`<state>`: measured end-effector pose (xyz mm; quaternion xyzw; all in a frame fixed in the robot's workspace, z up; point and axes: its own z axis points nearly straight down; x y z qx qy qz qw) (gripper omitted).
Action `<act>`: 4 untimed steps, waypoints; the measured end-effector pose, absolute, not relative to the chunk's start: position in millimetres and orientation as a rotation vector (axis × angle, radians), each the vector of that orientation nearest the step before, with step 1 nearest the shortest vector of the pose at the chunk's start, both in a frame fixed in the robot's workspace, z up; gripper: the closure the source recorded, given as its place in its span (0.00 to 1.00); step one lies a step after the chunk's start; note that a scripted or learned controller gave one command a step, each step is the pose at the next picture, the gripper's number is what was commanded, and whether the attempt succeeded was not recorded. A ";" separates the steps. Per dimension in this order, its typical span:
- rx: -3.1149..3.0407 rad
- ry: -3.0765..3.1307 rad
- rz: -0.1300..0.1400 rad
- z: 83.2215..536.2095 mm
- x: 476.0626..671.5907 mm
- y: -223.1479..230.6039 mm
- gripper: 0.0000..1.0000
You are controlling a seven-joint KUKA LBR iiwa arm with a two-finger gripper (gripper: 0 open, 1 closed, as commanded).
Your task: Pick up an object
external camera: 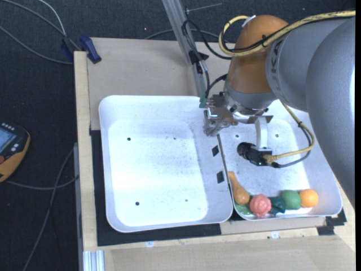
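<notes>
1. Camera view, desk (141, 61): a tan surface carrying two shallow white bins side by side, seen from above at a slant.
2. Left bin (152, 162): white floor with fine dark speckling and a few small dark dots; no loose items lie in it.
3. Right bin (293, 151): holds a row of toy foods along its near edge, all close together.
4. Contents of the right bin, from left to right: an orange carrot-shaped piece (238, 189) lying at a slant near the divide between the bins; a pink rounded piece (260, 204) just beside it; a small teal piece (278, 204), partly tucked between its neighbours; a green rounded piece (291, 199); an orange ball (308, 197) at the right end.
5. Arm (316, 66): grey with an orange band, entering from the right and covering the far right part of the right bin.
6. Gripper (217, 124): low over the far end of the divide between the bins, well apart from the toy foods. How far it is open cannot be told, and nothing can be seen held in it.
7. Hard to make out: a black fitting with a yellow cable (287, 154) hangs over the right bin's floor.
8. Cut off: a handheld device (10, 145) at the left edge.
</notes>
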<state>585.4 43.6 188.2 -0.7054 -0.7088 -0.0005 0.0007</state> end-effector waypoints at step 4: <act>-2.218 -2.228 -0.007 326.3 645.9 60.7 1.00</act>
